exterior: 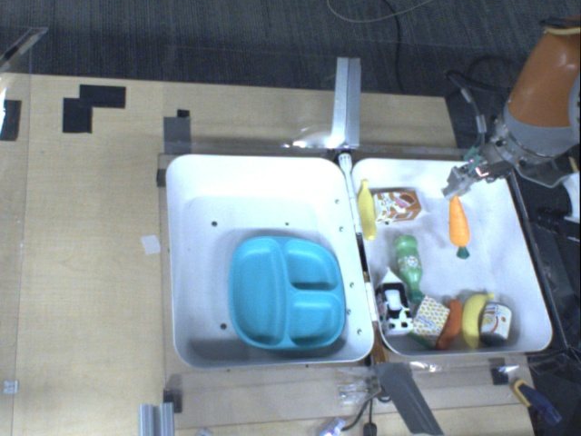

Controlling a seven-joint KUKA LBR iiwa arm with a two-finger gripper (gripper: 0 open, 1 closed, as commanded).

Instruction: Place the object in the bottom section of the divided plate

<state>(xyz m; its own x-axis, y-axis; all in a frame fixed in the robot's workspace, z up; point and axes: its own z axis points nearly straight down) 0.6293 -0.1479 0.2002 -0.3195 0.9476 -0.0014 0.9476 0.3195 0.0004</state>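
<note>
The tool is seen at the top of the right bin, just above the carrot, with nothing carried; how far it is open cannot be told. The picking step is judged to be in hand. A descent onto one object is called for next. The blue divided plate is seen in the left bin. The objects crowded at the bin's lower edge are hard to make out.

Right bin is a jumble: carrot lying alone, green bottle mid-bin, small carton up top, banana along the divider, more toy food piled in the near corner. Cable loops behind the bench.
</note>
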